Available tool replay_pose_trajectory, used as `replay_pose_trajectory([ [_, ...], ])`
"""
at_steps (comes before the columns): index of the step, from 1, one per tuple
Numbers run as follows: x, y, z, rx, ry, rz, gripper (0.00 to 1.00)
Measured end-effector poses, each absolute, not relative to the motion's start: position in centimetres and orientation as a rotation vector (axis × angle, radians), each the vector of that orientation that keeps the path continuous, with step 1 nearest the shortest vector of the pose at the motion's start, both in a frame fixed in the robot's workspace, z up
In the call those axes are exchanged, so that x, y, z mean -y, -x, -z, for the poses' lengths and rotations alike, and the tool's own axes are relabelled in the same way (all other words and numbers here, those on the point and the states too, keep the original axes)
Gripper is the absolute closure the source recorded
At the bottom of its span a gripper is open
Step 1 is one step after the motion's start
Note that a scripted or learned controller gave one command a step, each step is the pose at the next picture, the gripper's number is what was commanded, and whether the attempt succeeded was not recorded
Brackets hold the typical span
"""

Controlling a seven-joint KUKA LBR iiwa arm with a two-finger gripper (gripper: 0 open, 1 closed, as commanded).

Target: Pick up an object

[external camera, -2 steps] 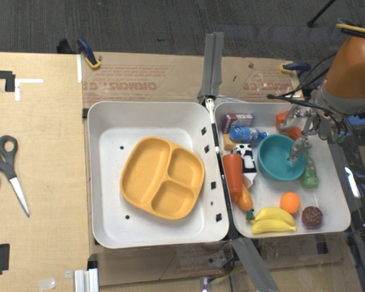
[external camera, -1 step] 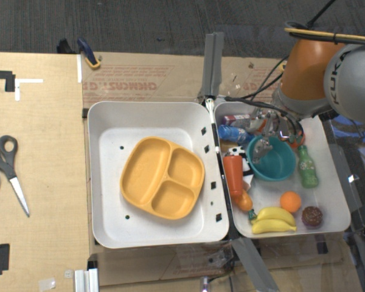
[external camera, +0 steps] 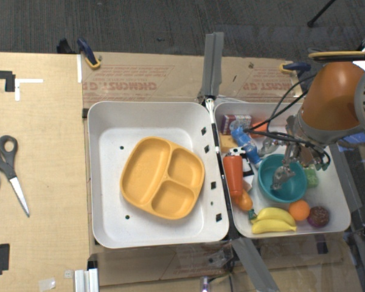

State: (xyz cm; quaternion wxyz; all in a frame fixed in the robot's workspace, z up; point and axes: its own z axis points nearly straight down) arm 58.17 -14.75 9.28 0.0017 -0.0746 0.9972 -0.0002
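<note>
Over the right-hand shallow white plastic bin (external camera: pixel 340 193), the grey arm's 2-finger gripper (external camera: pixel 284 178) hangs down into a round teal plastic bowl (external camera: pixel 267 184). Its metal tips sit low inside the bowl, but whether they are spread or pressed together cannot be told from this angle, and nothing is visibly held. Candidates for picking lie all around: a long orange toy carrot (external camera: pixel 233 174) left of the bowl, a yellow toy banana (external camera: pixel 272 219) below it, a small orange ball-shaped fruit (external camera: pixel 299 210) and a dark purple round fruit (external camera: pixel 319 216) nearby. The left white bin (external camera: pixel 103 181) holds a yellow 3-compartment plate (external camera: pixel 162 177). Judging by this, the pick is not yet done; grasping and lifting remain.
</note>
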Motion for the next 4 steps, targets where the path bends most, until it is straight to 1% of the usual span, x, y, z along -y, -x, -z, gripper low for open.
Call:
replay_pose_trajectory([
  [1,10.4,-61.1,-9.3,-3.133,0.14,0.0,0.0],
  [2,14.6,-50.9,-9.2,-3.138,0.041,0.0,0.0],
  [3,9.4,-54.8,-9.2,-3.137,0.055,0.001,0.0],
  [4,11.1,-52.6,-9.2,-3.14,0.0,-0.001,0.0],
])
